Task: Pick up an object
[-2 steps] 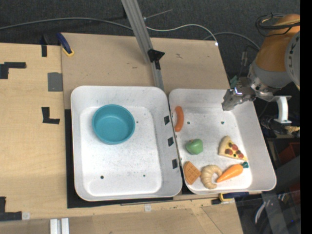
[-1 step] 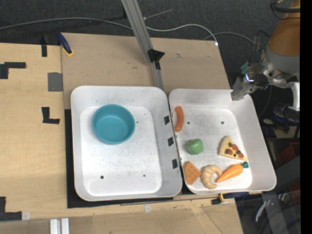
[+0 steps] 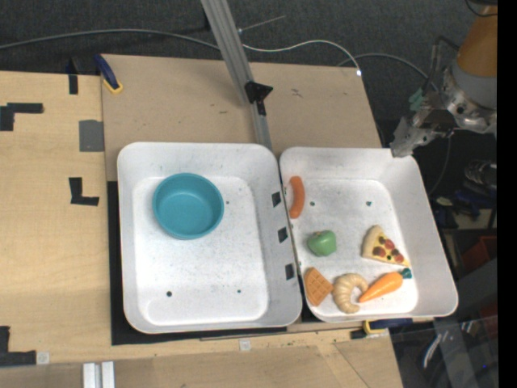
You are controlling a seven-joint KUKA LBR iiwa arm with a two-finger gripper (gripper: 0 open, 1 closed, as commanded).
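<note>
The gripper (image 3: 404,144) is seen above the right bin's (image 3: 420,186) far right corner; its jaw state cannot be told, being blurred. The arm (image 3: 477,55) is cut off at the frame's edge. A green object (image 3: 322,242), too small to identify, lies mid-bin, well apart.

Light: even, overhead, moderately bright
Shadows: soft, faint beside the bins (image 3: 129,217)
Glare: none
Focus: slightly soft, grainy

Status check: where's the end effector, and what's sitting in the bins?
End effector at right bin's far corner, above rim. Green toy pepper mid right white bin, free. Blue plastic bowl alone in left white bin. Nothing blocking.
</note>
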